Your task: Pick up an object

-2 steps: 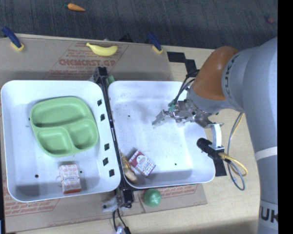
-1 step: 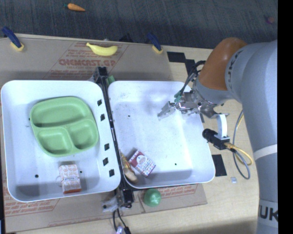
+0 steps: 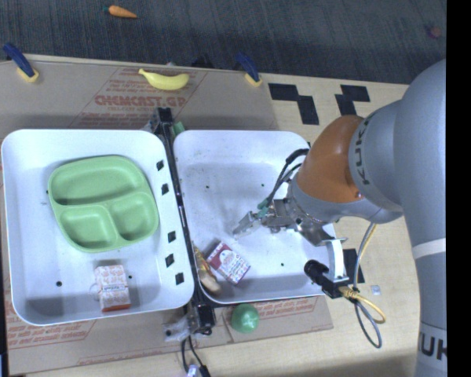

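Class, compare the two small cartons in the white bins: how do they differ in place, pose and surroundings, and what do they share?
The left carton sits in the left bin, in front of the green tray; the right carton lies in the right bin, near the divider. The left one lies square to its bin; the right one is turned at an angle. The left one lies alone; the right one has a tan object beside it. Both are small, white-and-red cartons.

Divided tray [image 3: 102, 203] in left bin [image 3: 16, 210], small carton [image 3: 111, 287] before it, second carton [image 3: 228, 261] in right bin [image 3: 220, 151].
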Controlling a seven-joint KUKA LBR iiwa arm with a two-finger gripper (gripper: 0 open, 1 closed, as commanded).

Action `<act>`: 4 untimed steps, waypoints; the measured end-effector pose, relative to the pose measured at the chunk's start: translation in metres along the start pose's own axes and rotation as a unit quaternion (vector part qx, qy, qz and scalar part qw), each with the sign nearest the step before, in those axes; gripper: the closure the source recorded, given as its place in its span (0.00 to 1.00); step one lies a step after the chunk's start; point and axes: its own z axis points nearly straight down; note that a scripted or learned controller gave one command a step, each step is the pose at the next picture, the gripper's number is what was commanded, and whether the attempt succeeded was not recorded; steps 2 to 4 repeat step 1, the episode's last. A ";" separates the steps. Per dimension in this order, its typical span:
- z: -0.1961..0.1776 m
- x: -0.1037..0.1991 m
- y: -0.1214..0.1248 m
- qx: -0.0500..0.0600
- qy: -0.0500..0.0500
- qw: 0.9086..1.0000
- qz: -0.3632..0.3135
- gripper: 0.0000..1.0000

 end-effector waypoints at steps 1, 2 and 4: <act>-0.100 -0.050 0.015 -0.003 -0.001 1.000 0.002 0.00; -0.100 -0.050 0.015 -0.003 -0.001 1.000 0.002 0.00; -0.100 -0.050 0.015 -0.003 -0.001 1.000 0.002 0.00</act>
